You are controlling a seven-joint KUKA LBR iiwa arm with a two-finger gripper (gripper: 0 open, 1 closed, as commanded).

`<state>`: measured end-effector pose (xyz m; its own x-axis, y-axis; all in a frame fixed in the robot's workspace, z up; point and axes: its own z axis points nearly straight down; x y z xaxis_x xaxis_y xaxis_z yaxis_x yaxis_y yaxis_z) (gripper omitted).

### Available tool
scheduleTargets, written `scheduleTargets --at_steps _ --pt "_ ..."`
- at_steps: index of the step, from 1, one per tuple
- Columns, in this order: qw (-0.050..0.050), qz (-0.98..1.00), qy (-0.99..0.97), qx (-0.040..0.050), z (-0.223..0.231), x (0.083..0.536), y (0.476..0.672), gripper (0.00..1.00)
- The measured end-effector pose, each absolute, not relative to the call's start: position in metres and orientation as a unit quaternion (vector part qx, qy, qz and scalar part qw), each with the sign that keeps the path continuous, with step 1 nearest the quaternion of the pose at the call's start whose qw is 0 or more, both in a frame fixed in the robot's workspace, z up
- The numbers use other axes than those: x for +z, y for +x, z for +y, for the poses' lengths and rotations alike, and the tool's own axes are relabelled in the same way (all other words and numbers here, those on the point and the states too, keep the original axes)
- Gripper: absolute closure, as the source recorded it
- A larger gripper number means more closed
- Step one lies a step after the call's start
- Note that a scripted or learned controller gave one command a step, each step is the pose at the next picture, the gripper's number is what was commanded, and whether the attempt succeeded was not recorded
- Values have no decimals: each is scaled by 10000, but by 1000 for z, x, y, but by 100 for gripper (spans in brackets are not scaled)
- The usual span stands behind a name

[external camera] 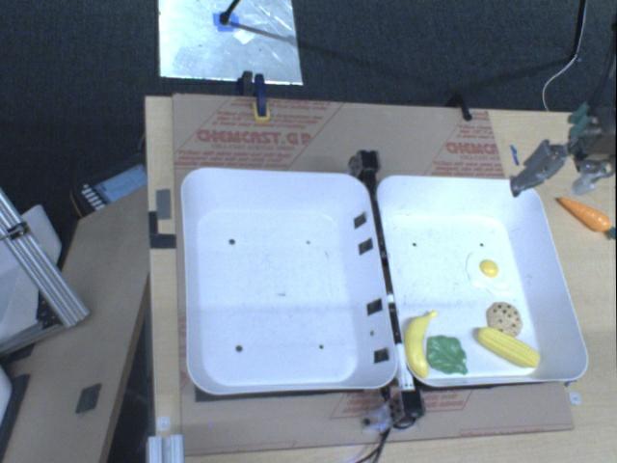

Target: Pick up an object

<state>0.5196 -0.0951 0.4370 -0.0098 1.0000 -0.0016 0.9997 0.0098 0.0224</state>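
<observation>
Five toy foods are lying in the right bin (554, 258): one banana (417, 343), one green leaf (446, 354) touching it, one corn cob (508, 347), one cookie (503, 316) and one fried egg (488, 268); one left bin (193, 258) is sitting beside it; one carrot (585, 212) is lying outside, past its far right corner; the gripper (521, 185) is hovering over that corner, its claw state impossible to tell.

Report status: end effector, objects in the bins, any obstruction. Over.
End effector at right bin's far right corner, holding nothing. Fried egg, cookie, corn, banana, green leaf untouched. Nothing blocking.
</observation>
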Motion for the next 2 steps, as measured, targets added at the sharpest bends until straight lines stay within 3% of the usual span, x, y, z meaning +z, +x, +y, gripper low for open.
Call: scheduleTargets --at_steps 1,2 --pt "36 7100 7042 37 -64 489 492 0" --pt "29 7097 7045 30 -35 538 487 0"
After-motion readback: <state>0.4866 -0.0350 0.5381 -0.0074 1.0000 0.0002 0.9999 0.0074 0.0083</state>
